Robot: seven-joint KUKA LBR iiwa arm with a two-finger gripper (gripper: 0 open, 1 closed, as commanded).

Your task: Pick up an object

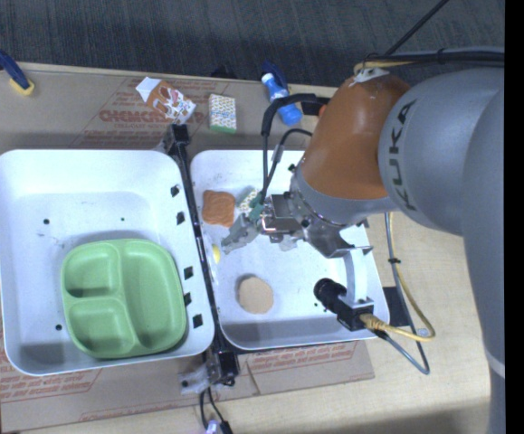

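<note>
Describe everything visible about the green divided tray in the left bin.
The light green plastic-looking divided tray is a rounded square with three compartments: one long one along a side and two smaller ones beside it. It lies flat, turned slightly askew, on the floor of the left shallow white bin, toward the near side. Nothing shows in its compartments, and the arm is away from it.

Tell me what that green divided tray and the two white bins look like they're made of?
The green tray looks like moulded plastic: one even pale green, rounded compartment walls, a soft semi-matte sheen. The left bin and right bin also look like plastic, smooth and glossy white with rounded corners and faint reflections, though coated metal can't be ruled out from this view.
</note>
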